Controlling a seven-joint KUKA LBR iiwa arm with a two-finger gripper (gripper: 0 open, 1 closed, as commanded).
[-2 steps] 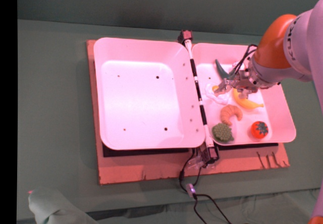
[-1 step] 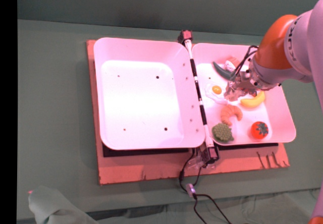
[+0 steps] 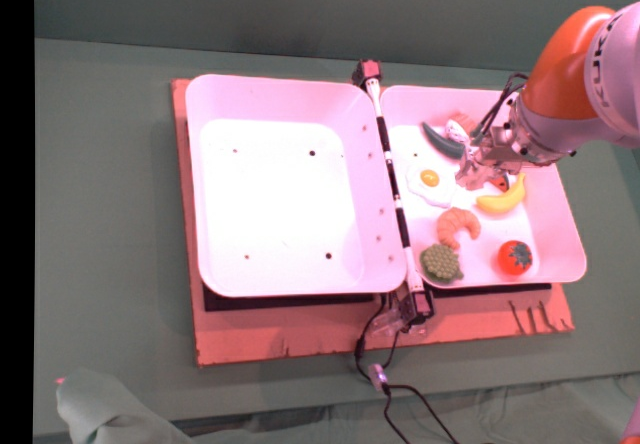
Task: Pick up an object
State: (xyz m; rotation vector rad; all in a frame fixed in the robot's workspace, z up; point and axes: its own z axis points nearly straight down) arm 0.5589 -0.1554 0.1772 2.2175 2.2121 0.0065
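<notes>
Gripper (image 3: 478, 170) low in right bin (image 3: 560, 232), finger state can't tell, nothing seen held, with one fried egg (image 3: 431, 184) just left, one banana (image 3: 504, 196) just right, one green pod (image 3: 441, 140) above-left, plus one croissant (image 3: 459, 225), one broccoli (image 3: 440, 262), one tomato (image 3: 515, 257) nearer the camera.

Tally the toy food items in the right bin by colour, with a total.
Green: 2, cucumber, broccoli
Yellow: 1, banana
Orange: 1, croissant
Red-orange: 1, tomato
White with yolk: 1, fried egg
Pink, partly hidden by end effector: 1
Total: 7
</notes>
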